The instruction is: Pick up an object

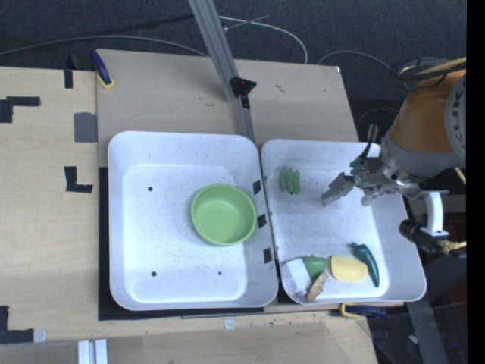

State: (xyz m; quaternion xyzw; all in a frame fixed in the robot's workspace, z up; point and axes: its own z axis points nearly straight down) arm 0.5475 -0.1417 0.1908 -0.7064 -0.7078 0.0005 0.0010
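My gripper (347, 194) hangs over the upper middle of the right bin (394, 226), fingers spread open with nothing between them. One grey finger (332, 191) points down-left. A small ridged green object (289, 180) lies to its left, near the bin's upper left corner, apart from the gripper. Along the bin's front wall lie a green piece (314, 265), a yellow lemon-like object (348, 268), a dark green pepper (366, 262) and a small tan piece (317, 285), all well below the gripper.
The left bin (136, 203) holds a light green bowl (223, 214) near its right wall. A grey pole (220, 48) slants in from the top to the bins' shared divider. Bare white floor lies under the gripper.
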